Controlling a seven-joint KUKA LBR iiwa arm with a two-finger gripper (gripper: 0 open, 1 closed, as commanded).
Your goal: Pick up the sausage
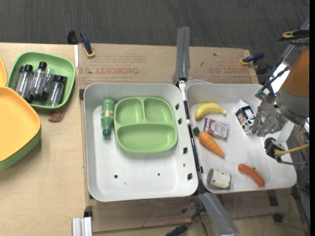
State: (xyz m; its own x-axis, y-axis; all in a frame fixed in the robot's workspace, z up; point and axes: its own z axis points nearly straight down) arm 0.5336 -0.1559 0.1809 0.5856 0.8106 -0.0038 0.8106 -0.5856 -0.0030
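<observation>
Arm poised over the right bin, sausage not yet picked.

The right bin (246, 90) held the work, the left bin (98, 181) a green divided plate (145, 124) and a green bottle (107, 116). The gripper (261, 124) hung near the right bin's far-right side beside a small black-and-white packet (244, 116); how it was set could not be told. The sausage (251, 174) lay apart near the front right corner, past the carrot (211, 143). Approach seemed the step in hand; next, a move forward and down over it.

A robotics lab: a tabletop (44, 200) lined with clamped cardboard (147, 65), two white bins (142, 183) of toy food, grey carpet (147, 9) behind
</observation>
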